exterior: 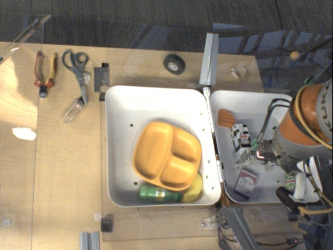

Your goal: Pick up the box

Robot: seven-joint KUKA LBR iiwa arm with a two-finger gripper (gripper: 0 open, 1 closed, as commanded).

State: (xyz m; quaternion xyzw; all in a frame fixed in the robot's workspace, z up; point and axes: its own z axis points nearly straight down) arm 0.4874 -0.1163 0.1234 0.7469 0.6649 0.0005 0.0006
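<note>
A small black-and-white box (240, 136) lies in the right bin (229, 99), in its left half. Below it rests a flat purple packet (246, 181) near the bin's front wall. My gripper (258, 153) hangs over the middle of the right bin, just right of and below the black-and-white box and above the purple packet. The grey arm with its orange band (307, 121) comes in from the right and covers the bin's right side. Nothing is visibly between the gripper's tips.
An orange spatula-like piece (226, 118) lies at the right bin's upper left. The left bin (119, 139) holds a yellow divided plate (168, 154), a green bottle (158, 193) and a yellow-green item (194, 188). Scissors (78, 66), pliers (44, 72) and a tape roll (174, 63) lie on the bench.
</note>
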